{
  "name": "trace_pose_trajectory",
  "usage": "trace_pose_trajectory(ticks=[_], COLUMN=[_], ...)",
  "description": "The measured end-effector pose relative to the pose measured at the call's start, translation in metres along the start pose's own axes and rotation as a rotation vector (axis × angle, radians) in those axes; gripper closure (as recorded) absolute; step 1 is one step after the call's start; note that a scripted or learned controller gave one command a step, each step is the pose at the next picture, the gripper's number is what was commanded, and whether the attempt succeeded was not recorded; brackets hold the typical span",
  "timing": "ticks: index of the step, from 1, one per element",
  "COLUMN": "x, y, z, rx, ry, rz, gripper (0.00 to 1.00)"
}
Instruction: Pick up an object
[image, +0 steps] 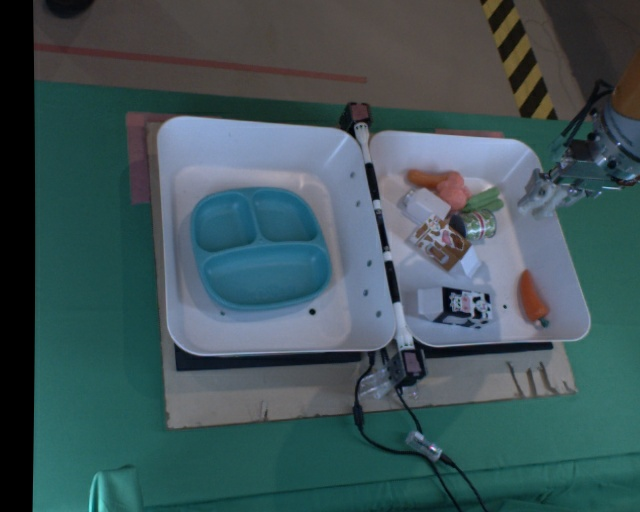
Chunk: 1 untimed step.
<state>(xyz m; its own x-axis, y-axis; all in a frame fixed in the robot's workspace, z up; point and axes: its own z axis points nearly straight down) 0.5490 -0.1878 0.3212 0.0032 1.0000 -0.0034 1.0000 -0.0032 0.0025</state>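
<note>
Carrot (532, 296), lying alone below and just inward of my gripper (545, 196) near the right bin's (566, 265) corner, looks light, stiff and slick, best pinched across its thick middle; fingers apart, holding nothing, over the bin's rim.

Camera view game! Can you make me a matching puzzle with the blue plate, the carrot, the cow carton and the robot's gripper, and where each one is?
Things:
1. blue plate
2. carrot
3. cow carton
4. gripper

Places:
A. over the right bin's far right rim
B. alone in the left bin
C. right bin, near its right wall
D. right bin, near its front edge

Pairs: 1-B, 2-C, 3-D, 4-A
</note>
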Motion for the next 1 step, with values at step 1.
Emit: trace_pose_trajectory(ticks=[1], x=[0.0005], y=[-0.0065], z=[0.0757], rx=[0.005], ry=[0.002], rz=[0.001], gripper=[1.0])
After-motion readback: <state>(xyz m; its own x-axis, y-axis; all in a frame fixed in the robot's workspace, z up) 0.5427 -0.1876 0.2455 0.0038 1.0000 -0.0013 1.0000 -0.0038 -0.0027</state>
